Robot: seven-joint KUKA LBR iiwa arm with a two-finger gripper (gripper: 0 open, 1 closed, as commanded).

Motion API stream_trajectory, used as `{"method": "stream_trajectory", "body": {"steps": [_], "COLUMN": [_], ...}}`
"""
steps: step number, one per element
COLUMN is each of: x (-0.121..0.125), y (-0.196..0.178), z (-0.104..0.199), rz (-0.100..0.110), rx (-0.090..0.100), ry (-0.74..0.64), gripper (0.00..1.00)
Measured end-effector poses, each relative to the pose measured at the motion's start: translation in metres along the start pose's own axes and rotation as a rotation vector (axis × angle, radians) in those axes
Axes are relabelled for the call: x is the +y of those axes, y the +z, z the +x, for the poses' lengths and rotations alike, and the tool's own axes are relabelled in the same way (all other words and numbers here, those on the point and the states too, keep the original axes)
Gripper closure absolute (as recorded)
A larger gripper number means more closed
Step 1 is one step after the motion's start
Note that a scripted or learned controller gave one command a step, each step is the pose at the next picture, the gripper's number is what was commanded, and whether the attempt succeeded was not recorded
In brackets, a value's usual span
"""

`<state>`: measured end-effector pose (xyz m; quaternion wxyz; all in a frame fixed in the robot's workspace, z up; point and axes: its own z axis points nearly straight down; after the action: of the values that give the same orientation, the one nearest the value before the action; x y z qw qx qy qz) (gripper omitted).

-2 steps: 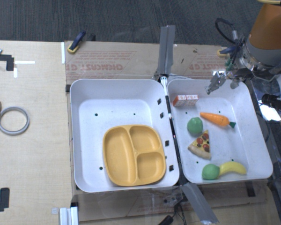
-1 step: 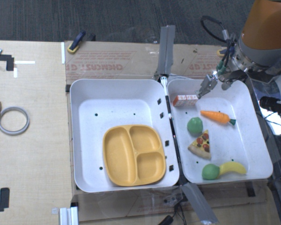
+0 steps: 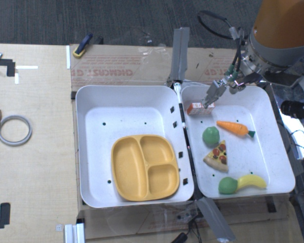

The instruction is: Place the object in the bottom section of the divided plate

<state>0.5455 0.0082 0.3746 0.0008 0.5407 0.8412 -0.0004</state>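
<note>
The grey two-finger gripper (image 3: 209,103) is reaching down at the far left corner of the right white bin (image 3: 273,151), its tip right over the small red and white box (image 3: 195,108). The box is lying just left of the tip, long side going left to right. The yellow divided plate (image 3: 144,166) is sitting in the left white bin (image 3: 91,135), well apart to the near left.

Divided plate (image 3: 144,167) in left bin (image 3: 91,135) — toys right.
</note>
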Motion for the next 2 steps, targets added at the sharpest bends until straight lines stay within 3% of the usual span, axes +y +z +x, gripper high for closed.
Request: {"method": "stream_trajectory", "body": {"steps": [1, 2], "x": [-0.043, -0.008], "y": [-0.061, -0.027], "z": [-0.002, 0.015], "rz": [0.000, 0.004], "rx": [-0.001, 0.001], "ry": [0.305, 0.096], "gripper": [0.00, 0.00]}}
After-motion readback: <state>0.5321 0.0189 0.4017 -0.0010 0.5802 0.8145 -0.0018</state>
